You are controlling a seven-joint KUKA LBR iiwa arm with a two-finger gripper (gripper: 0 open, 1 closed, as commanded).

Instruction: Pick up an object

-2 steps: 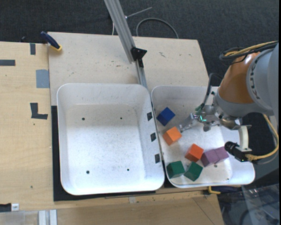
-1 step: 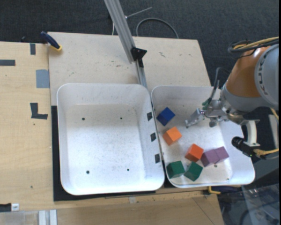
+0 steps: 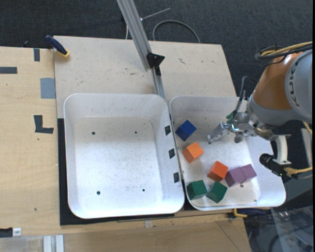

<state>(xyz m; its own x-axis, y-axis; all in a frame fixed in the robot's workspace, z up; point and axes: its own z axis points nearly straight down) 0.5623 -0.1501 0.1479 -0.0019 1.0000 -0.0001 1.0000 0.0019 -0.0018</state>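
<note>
Camera view: the gripper (image 3: 216, 136) hangs over the right bin (image 3: 210, 105), fingers slightly parted and holding nothing. Blue block (image 3: 185, 129) and orange block (image 3: 193, 151) lie near the bin's left wall, apart from the fingers.

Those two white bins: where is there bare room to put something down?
The left bin has a bare floor from wall to wall. In the right bin, the strip along the far wall is free. It is crowded near the front, around the orange cube, purple block and green cubes.
</note>
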